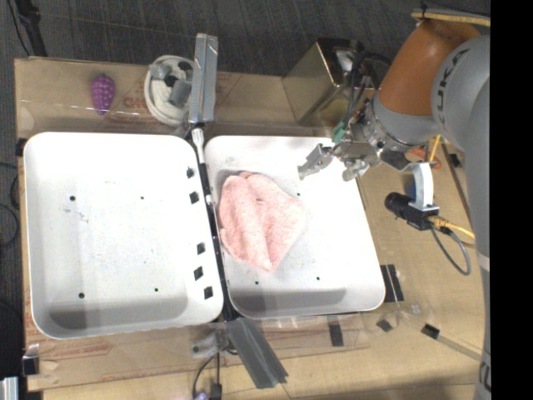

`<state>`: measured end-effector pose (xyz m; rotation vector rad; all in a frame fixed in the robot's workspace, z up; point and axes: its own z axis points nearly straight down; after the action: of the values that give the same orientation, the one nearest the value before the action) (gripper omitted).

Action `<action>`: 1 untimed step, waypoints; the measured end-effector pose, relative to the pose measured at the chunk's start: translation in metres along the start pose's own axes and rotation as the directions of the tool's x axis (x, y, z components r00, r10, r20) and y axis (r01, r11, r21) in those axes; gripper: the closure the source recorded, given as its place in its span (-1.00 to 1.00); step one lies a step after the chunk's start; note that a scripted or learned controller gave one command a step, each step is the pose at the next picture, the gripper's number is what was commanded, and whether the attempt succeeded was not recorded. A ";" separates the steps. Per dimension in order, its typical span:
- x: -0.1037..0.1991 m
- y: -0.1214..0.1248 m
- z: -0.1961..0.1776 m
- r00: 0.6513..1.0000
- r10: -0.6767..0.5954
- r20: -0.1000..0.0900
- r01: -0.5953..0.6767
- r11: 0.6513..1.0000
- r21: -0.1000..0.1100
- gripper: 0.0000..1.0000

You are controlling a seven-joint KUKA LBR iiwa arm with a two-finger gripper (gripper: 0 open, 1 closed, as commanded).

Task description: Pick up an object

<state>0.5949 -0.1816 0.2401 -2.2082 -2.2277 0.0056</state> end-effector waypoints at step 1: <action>0.015 -0.016 -0.057 0.995 0.095 0.001 -0.095 0.995 -0.003 -1.00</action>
<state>0.5791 -0.1664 0.2975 -2.3144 -2.1221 0.0033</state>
